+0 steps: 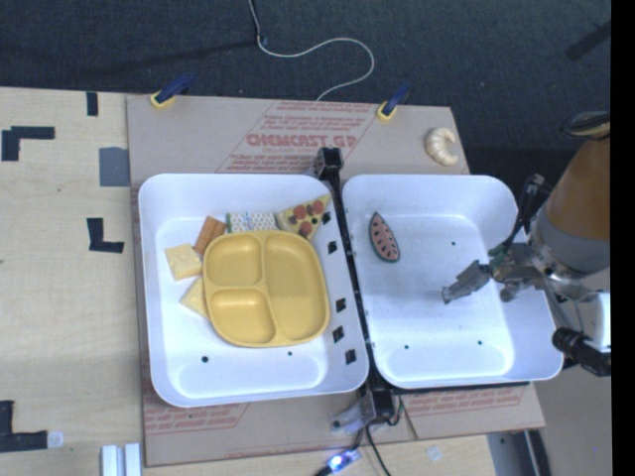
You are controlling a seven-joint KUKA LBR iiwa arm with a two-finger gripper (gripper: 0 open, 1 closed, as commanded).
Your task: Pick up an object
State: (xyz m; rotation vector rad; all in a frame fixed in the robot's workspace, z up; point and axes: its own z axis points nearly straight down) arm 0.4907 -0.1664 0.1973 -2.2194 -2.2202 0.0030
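A toy watermelon slice (384, 237), red with a dark rind, lies in the right bin (496, 198) near its left wall. My gripper (485, 287) hangs low over the right part of that bin, well to the right of the slice and not touching it. One grey finger (461, 288) points left and the other sits near the wrist, so the gripper looks open with nothing between its fingers. The left bin (159, 266) holds a yellow divided plate (266, 288) with several small toy foods (298, 216) along its top and left sides.
A beige croissant-like toy (444, 145) lies on the cardboard sheet outside the bins, behind the right one. A black divider (342, 266) runs between the bins. A white cable (317, 53) loops across the dark floor at the back.
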